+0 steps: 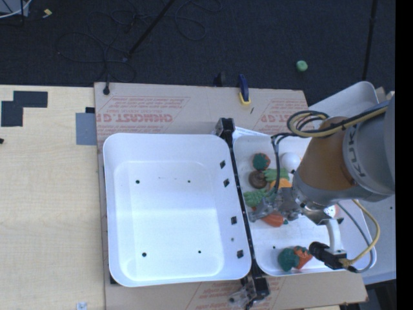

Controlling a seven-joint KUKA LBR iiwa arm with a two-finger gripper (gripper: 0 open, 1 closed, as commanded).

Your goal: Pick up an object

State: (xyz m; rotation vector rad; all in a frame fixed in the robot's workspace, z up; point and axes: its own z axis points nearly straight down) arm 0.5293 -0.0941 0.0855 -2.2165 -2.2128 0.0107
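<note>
A: Where's your pincer (279, 206) rn?

B: Down in the right bin (258, 263), low over the toy pile. Can't tell if it's released or clenched, the wrist blocks your line of sight.

A: And the thing to pick?

B: Any toy will do, I'd say. An orange-red piece (275, 220) lies just below the pincer, green bits (253, 199) just to its left, a brown-and-green lump (259, 178) above-left. A green ball with an orange bit (288, 258) sits further below, well apart.

A: So how far along are you?

B: Approach looks done, imo. Grasp not confirmed: you see nothing clearly gripped. Lift is left to do. The left bin (116, 173) lies well off to the pincer's left.
</note>
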